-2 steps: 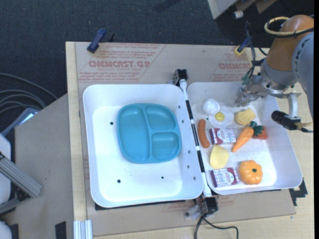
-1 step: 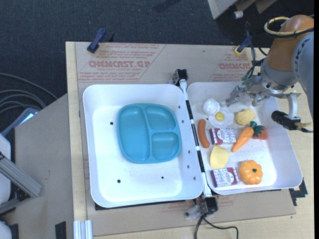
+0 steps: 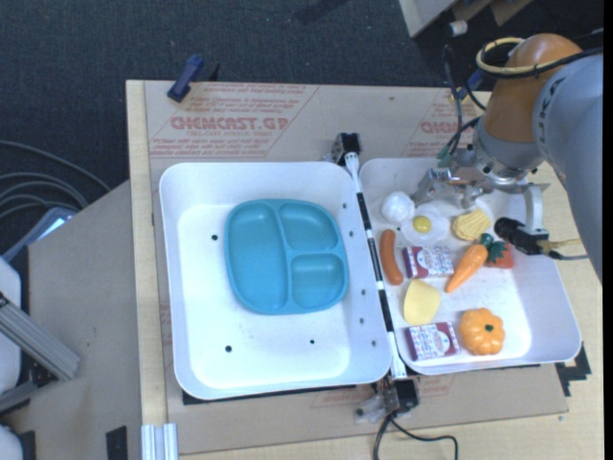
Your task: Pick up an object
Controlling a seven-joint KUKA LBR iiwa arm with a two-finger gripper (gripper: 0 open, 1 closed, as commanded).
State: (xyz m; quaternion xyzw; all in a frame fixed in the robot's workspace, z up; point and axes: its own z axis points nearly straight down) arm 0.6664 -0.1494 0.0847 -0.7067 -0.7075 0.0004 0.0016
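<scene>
Right bin (image 3: 551, 333), near edge: you have a pumpkin (image 3: 482, 331) and a packet (image 3: 432, 340). Mid-bin: cheese wedge (image 3: 421, 302), carrot (image 3: 465, 266), second packet (image 3: 426, 262), sausage (image 3: 390, 256) along the left wall. Far end: fried egg (image 3: 421, 225), ridged chip (image 3: 470, 225), white ball (image 3: 397, 205). Gripper (image 3: 460, 188) hangs over the far end, just above the chip; you cannot tell how it is set or whether it has anything. Left bin (image 3: 192, 286): blue divided plate (image 3: 285, 255), centre.
</scene>
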